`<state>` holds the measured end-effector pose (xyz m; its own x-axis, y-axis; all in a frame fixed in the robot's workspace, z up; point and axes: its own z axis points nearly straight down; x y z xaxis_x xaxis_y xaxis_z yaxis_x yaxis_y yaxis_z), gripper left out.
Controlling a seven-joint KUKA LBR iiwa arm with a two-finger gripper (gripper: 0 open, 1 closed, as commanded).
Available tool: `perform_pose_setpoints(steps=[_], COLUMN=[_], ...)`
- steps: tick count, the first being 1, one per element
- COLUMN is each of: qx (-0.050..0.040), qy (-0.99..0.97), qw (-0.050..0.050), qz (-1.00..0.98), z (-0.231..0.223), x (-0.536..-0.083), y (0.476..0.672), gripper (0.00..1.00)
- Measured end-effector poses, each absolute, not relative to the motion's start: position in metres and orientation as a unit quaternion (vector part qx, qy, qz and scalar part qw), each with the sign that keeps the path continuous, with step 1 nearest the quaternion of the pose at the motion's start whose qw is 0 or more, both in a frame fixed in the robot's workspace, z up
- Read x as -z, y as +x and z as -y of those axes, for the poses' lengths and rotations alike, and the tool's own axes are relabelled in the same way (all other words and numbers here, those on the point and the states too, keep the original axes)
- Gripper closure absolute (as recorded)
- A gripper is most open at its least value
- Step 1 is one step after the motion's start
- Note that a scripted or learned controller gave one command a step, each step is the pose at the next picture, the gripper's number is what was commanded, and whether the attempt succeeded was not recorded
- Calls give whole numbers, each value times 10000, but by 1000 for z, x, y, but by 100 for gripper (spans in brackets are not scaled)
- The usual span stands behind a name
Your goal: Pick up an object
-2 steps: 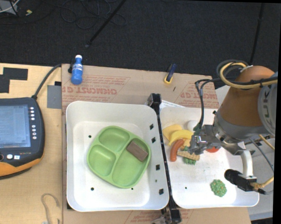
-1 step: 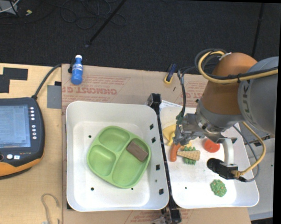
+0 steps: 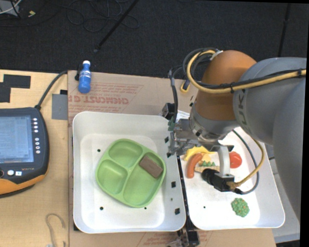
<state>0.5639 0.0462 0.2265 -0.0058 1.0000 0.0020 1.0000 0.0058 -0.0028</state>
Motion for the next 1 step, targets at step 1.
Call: perform_pose_setpoints(steps=[1], qx=[-9], qy=[-7067], qw=[12], qz=[7075], z=[-54], x=[-229], y=[571], gripper=[100])
